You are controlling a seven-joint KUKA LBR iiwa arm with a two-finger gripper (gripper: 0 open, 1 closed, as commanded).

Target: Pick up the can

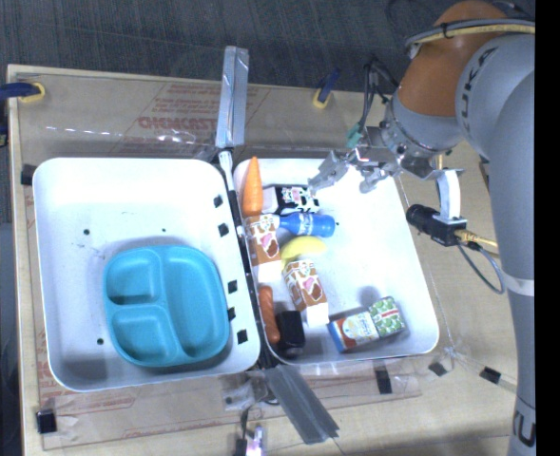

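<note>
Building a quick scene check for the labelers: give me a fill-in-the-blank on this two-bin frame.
1. The light blue compartmented plastic tray lies in the ____ white bin of the camera view.
2. The orange carrot lies against the top of the divider, in the ____ white bin.
3. The two-finger gripper is over the right bin's ____ edge.
4. The blue plastic bottle lies just above the ____ rounded fruit.

Missing words: left; right; top; yellow
</note>
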